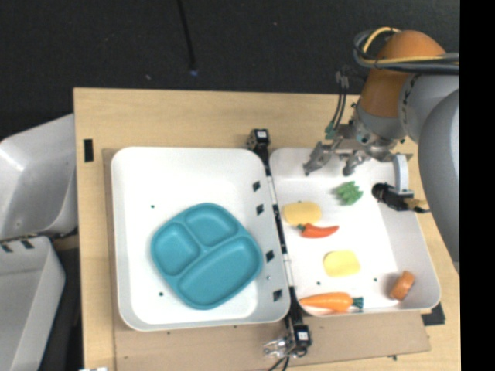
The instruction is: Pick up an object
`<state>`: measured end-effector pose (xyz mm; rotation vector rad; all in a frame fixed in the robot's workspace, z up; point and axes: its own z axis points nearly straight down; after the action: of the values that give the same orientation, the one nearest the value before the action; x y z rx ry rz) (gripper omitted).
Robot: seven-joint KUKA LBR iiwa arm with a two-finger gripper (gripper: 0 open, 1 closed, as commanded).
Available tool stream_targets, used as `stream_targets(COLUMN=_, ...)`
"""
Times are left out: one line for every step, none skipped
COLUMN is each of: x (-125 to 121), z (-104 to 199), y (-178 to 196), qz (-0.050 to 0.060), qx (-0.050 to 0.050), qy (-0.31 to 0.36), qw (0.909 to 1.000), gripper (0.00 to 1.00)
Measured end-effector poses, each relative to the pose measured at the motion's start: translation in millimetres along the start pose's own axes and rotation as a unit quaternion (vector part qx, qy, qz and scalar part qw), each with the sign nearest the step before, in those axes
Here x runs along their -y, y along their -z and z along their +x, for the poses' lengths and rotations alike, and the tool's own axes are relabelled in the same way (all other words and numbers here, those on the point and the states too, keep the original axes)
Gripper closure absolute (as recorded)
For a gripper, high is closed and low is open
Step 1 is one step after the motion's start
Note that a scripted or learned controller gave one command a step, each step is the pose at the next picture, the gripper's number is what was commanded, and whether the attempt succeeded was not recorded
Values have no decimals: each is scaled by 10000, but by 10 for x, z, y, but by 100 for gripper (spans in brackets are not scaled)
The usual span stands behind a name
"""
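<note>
My claw (334, 163) hangs over the far end of the right bin (402, 242), with its two fingers spread apart and nothing between them. One fingertip (313, 165) points toward the bin's far left corner, the other sits nearer the small green piece (348, 192).

I take that green piece, which looks like a bit of broccoli, as my landmark. My claw is just beyond it, close but not touching. Nearer the camera and to its left lies a pale yellow lump (302, 212), and a red chili pepper (318, 230) lies right against that lump's near edge. Further toward the camera from the green piece rests a second yellow piece (341, 263). Well beyond that, along the bin's near wall, lies a carrot (332, 302) with its green top pointing right. An orange chunk (401, 285) sits in the near right corner, well apart from the green piece. A black part (390, 195) of my arm's fittings shows just to the right of the green piece.

Far to the left of the green piece, across the divide between the bins, the left bin (139, 178) holds a teal plate with three compartments (206, 254). Both bins sit on the wooden counter (170, 113).
</note>
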<state>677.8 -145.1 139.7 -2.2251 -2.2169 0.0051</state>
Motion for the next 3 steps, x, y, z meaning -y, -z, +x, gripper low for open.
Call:
stream_targets(x=4, z=-9, y=-406, qz=0, qx=-1, qy=3, qw=10000, gripper=0)
stream_targets(x=-15, z=-20, y=-260, qz=-37, qx=10, qy=4, qw=10000, gripper=100)
stream_targets(x=-66, z=11, y=380, qz=-54, qx=-2, qy=27, qw=10000, gripper=100)
